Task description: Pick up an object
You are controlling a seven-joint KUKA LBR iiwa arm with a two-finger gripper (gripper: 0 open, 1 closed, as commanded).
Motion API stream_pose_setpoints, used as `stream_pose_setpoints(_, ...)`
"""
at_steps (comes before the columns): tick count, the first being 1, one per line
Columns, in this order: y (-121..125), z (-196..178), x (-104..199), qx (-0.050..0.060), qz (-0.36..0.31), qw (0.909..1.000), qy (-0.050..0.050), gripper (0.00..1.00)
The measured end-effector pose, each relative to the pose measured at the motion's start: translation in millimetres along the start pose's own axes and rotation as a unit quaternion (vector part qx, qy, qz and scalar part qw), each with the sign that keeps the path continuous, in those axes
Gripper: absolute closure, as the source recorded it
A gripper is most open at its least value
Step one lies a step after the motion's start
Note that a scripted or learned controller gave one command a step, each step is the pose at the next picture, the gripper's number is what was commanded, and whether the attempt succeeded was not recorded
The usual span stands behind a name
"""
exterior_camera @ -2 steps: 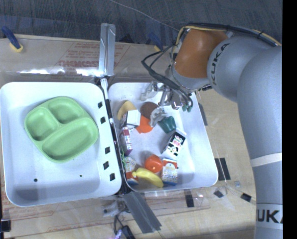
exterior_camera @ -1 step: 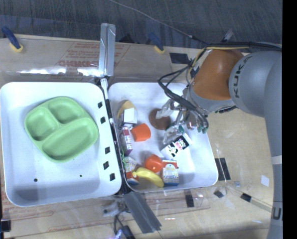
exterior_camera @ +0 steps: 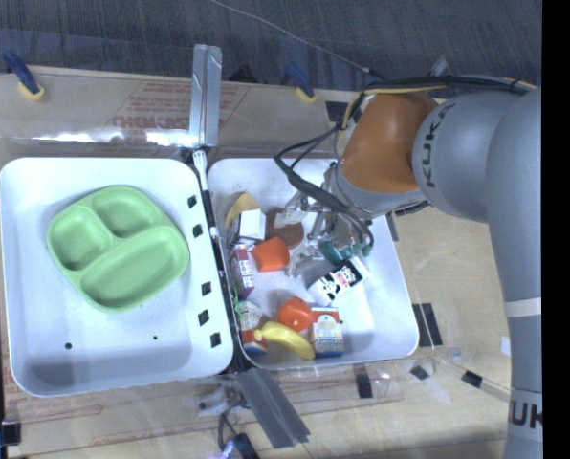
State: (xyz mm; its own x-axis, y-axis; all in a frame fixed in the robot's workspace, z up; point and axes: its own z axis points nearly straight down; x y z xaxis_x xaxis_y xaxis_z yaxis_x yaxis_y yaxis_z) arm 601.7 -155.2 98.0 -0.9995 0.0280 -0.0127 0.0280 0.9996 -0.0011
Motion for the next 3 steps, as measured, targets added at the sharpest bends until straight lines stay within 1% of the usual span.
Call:
stream_pose_setpoints(1,54.9,0.9,2.9,0.003,-0.044,0.9990,0.000,0.00)
stream_pose_setpoints(2,57.0,-9.6,1.5,0.003,-0.048,0.9989,-0.001,1.00)
stream_pose_setpoints(3,110.9,-139.0,25.5,-0.001,-0.005,1.0000,0.001,1.00)
